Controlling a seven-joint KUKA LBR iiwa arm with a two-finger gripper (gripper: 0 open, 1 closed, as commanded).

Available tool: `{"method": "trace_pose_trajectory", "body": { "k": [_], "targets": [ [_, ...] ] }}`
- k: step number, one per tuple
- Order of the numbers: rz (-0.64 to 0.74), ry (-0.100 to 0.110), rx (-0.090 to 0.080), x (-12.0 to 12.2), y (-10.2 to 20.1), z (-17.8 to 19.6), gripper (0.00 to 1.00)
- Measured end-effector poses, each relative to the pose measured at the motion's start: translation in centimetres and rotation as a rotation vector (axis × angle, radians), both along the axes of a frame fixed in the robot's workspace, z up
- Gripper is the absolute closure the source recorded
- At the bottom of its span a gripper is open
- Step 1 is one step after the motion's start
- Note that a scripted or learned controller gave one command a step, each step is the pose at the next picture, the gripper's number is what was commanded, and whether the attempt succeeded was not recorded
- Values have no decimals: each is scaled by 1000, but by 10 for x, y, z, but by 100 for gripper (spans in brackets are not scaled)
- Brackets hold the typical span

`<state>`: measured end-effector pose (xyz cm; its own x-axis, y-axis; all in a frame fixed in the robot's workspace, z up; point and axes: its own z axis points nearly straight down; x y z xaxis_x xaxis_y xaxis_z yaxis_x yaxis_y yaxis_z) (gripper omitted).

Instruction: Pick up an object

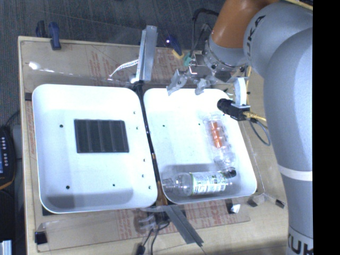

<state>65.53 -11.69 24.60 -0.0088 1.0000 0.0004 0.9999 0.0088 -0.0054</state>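
The left bin (48, 142) carries only a dark ribbed panel (101, 136) on its floor, well to the left of the divider (149, 142) where the two bins meet. Nothing there invites a pick.

Right of the divider, the right bin (170, 121) holds the candidates. A clear plastic bottle (197, 184) lies on its side along the near wall, its cap end toward the right corner. Further right of the divider, a second clear bottle with an orange inside (218, 137) lies lengthwise by the right wall, its lower end close to the first bottle's cap.

The gripper (187, 84) hangs over the far rim of the right bin, right of the divider, with its two fingers spread apart and nothing between them.

The risks, as I judge them: both bottles are round, smooth and see-through, so they may roll or squirt out as the fingers close. Both also hug the bin walls, so a finger could strike the rim or wall on descent. Where the two bottles nearly meet, a grasp could nudge one into the other.
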Motion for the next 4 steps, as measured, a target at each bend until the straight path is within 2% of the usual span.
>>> {"method": "trace_pose_trajectory", "body": {
  "k": [1,2,3,4],
  "targets": [
    [194,0,1,1,-87,-40,0],
    [219,-1,1,-43,-92,-70,0],
    [280,-4,0,-35,-92,-62,0],
    [328,-3,2,-65,-92,-50,0]
  ]
}}
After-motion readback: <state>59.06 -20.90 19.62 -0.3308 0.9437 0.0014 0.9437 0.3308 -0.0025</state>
